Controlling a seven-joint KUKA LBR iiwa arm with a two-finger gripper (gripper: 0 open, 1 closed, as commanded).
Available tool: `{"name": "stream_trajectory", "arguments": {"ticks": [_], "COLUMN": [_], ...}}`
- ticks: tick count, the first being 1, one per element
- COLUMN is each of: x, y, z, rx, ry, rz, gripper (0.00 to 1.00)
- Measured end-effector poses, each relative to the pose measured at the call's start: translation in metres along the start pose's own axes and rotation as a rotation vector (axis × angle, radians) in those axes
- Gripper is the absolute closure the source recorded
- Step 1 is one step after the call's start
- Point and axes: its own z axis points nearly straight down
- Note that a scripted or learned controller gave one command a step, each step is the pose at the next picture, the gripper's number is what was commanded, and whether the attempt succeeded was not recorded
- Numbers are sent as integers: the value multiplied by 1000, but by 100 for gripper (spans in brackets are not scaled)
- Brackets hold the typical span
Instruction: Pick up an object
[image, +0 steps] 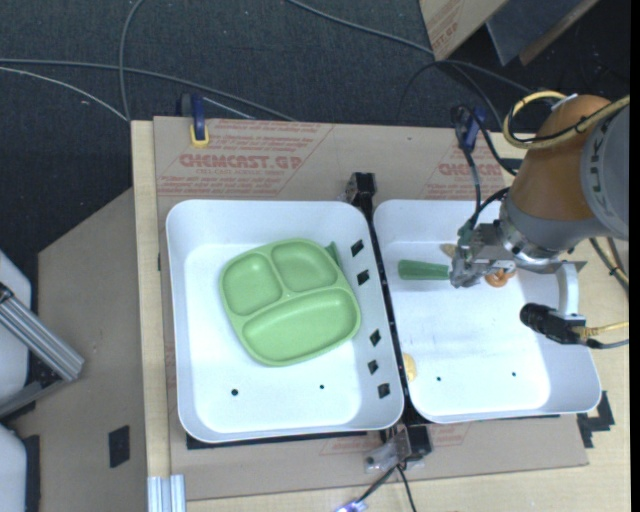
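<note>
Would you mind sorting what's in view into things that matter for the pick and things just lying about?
Part of the job:
- gripper, over the right bin
- dark green handle-shaped object, beside the gripper
- small orange object

Lying about:
- light green divided plastic plate, in the left bin
- blue clamp

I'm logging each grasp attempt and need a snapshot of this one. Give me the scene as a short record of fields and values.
left bin: holds a green divided plate, lying flat
right bin: holds a green handle-like object near its far edge
small orange item: in the right bin, by the gripper
gripper: low over the right bin, at the right end of the green object
grasp: cannot tell
arm: reaches in from the right
</note>
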Motion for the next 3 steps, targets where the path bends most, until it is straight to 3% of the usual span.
{"name": "stream_trajectory", "arguments": {"ticks": [2, 3], "x": [-1, 52], "y": [2, -15], "z": [-117, -119], "rx": [-2, 7], "ry": [0, 4], "rz": [-2, -6], "gripper": [100, 100]}}
